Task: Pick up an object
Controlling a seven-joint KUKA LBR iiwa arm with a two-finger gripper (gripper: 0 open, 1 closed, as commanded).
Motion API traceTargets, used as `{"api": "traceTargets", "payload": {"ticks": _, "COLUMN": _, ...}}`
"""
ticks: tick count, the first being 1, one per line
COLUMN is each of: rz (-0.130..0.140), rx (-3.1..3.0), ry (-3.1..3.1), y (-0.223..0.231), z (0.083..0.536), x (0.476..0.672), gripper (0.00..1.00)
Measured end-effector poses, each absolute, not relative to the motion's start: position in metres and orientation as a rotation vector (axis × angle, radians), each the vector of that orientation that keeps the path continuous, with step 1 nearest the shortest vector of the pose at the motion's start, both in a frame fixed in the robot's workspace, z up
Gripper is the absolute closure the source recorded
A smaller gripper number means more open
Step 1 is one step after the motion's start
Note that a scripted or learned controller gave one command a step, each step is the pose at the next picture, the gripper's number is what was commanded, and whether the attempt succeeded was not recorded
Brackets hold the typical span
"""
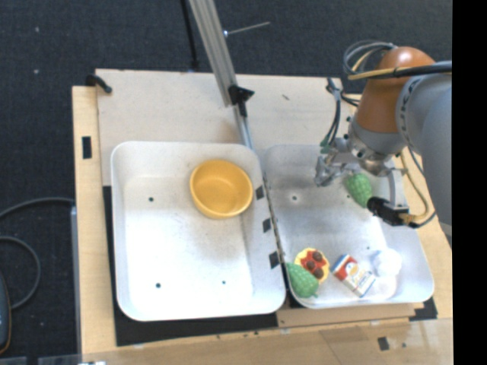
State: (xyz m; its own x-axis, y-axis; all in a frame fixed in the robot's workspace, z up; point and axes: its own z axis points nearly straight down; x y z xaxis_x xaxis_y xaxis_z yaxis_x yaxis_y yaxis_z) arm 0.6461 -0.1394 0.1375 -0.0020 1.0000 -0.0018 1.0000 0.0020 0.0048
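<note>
Risk: the gripper (329,170) hangs low over the back of the right bin (304,204), and a green object (358,186) sits just beside it, apparently off to one side of the fingers. We cannot tell whether the fingers are spread or pressed together. We judge that a closing there could miss the green piece or nudge it away.

Count, right bin: one green object by the gripper; at the front edge, one second green piece (303,280), one yellow item with red spots (312,262), one red-and-white packet (352,274), one pale lump (388,265).

Count, left bin (152,280): one yellow bowl (221,188), upright, toward the back.
</note>
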Motion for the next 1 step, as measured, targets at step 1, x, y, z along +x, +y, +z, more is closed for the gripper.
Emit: {"api": "traceTargets", "payload": {"ticks": 1, "rz": 0.007, "rx": 2.216, "ry": 2.218, "y": -0.1477, "z": 0.1983, "x": 0.6508, "gripper": 1.00}}
